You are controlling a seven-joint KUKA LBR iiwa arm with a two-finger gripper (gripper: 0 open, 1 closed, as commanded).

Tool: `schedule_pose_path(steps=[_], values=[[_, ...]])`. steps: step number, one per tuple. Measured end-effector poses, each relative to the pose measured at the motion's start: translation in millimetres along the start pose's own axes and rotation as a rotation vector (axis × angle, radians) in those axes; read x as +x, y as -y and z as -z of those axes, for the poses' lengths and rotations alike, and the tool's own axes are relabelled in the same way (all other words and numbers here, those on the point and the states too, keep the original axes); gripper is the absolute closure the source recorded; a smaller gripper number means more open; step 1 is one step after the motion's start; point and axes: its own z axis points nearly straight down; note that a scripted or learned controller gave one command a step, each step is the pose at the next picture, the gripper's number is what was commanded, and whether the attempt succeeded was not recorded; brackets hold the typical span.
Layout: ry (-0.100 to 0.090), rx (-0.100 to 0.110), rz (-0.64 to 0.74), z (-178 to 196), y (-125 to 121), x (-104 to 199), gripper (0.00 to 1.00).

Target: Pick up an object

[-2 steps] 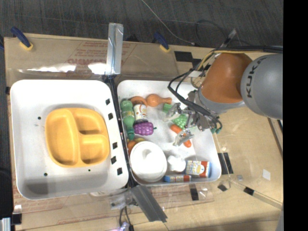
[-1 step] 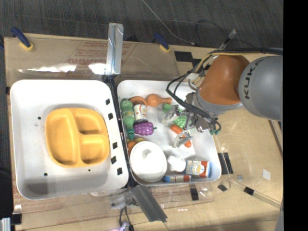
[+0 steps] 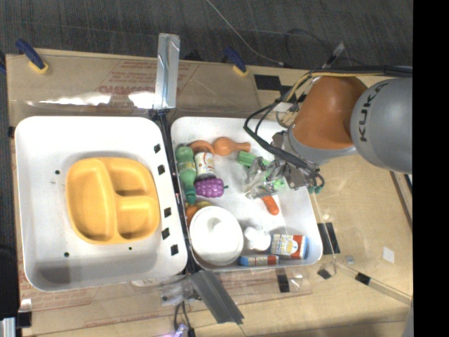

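Round white bowl, purple grape bunch, claw over orange carrot

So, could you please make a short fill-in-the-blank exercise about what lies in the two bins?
1. The yellow divided tray lies in the ____ bin.
2. The purple grapes lie in the ____ bin.
3. The white bowl is ____ in shape.
4. The gripper is above the ____ bin.

Missing words: left; right; round; right

Bench; two white bins side by side
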Motion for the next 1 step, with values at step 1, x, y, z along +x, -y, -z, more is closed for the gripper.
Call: schedule_pose_path(steps=[1], values=[[-0.001,0.0,0.0,-0.3,-0.1,0.2,0.0]])
